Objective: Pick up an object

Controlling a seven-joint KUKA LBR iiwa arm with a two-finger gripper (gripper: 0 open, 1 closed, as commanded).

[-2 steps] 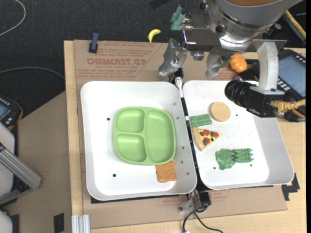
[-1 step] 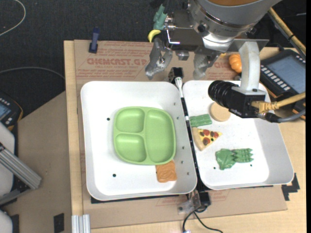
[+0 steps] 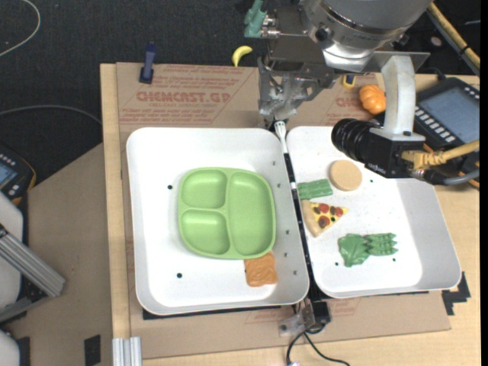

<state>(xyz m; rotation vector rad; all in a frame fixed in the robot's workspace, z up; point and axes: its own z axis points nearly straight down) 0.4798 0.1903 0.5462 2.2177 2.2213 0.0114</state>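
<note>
Where bins meet, jaws [image 3: 279, 122] hover at far rim.

We note the arm [image 3: 366, 6] cut off by the top edge above the right bin [image 3: 427, 227], its gripper [image 3: 280, 117] blurred at that bin's far left corner, and a yellow object [image 3: 242, 54] beyond it half hidden behind the gripper mount.
</note>
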